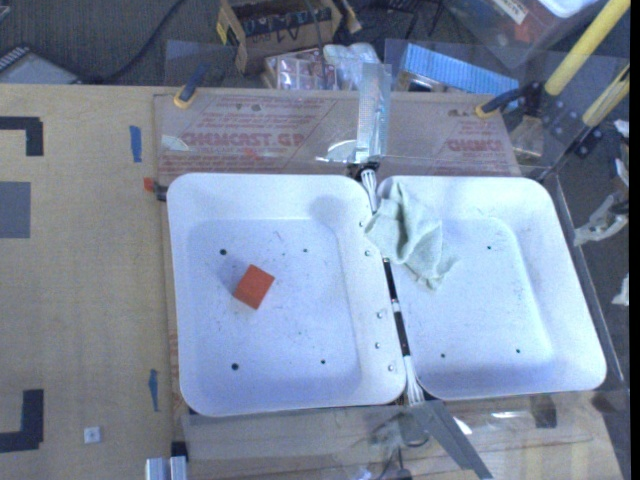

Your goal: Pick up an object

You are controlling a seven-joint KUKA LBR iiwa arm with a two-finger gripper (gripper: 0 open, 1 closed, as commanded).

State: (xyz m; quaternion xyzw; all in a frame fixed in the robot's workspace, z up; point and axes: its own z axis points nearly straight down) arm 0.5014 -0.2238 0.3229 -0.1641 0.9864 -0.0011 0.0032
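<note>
The fingers are what the next move is calling for, and whether they are apart or together just now I cannot tell. The task is sitting at its very start: nothing is being lifted. A small orange block (254, 287) is lying alone on the floor of the left bin (200, 193), well apart from its walls, while a pale green cloth (412, 236) is slumping over the inner rim of the right bin (560, 268). The block is looking like the easier target, needing a straight descent with the fingers spread across its flat sides.
</note>
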